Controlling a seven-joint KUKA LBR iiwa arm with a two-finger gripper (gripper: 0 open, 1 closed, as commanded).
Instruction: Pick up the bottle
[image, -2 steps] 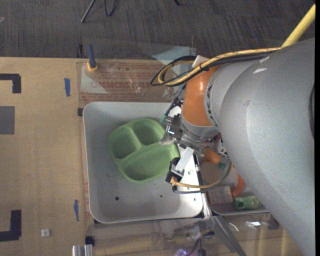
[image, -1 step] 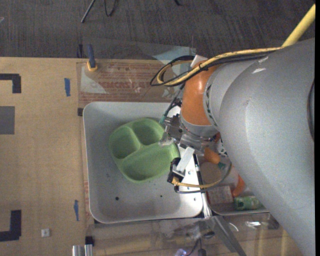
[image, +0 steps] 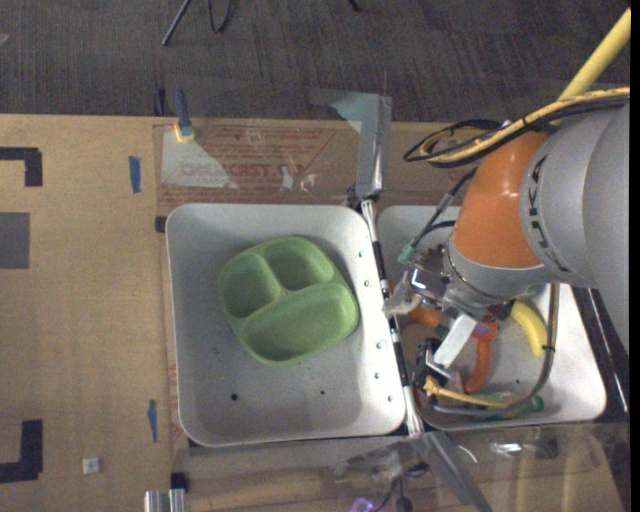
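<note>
Tool (image: 452, 345) hangs low in the right bin (image: 585, 400) among clutter; I cannot tell its grip state. No bottle is clearly identifiable, perhaps hidden beneath, so pickup looks undone.

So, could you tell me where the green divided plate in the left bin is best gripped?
Probably from straight above, on its lower rim: the green plate lies flat, so only that thin raised edge offers a pinch, and bin floor is bare beside it.

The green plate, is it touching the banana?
Apart. The camera view shows the green plate in the left bin and the banana in the right bin.
</note>
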